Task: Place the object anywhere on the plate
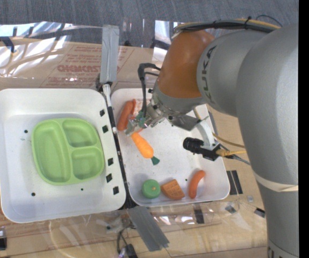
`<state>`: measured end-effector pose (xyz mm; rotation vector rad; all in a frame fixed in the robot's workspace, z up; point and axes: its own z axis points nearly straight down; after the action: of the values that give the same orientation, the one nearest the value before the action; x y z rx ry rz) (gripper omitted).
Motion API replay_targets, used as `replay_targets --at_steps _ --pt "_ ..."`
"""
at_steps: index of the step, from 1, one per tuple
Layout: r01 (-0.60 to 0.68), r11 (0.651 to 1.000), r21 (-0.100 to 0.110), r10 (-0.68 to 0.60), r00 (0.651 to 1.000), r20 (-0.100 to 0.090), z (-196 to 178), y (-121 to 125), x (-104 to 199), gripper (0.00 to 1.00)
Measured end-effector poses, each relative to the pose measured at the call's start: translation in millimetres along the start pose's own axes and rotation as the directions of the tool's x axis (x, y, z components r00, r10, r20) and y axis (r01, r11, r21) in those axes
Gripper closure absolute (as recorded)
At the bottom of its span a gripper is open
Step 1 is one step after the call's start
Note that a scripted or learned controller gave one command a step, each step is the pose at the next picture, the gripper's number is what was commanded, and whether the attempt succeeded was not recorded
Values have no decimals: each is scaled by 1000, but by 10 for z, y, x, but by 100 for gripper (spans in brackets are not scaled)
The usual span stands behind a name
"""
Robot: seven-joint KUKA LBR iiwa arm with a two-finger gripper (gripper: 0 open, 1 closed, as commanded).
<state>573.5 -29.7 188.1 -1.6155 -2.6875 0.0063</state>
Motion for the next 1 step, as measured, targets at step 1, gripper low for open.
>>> replay_targets --at_steps 1 --pt "173 985 0 -173 985 1 -2 25 802 100"
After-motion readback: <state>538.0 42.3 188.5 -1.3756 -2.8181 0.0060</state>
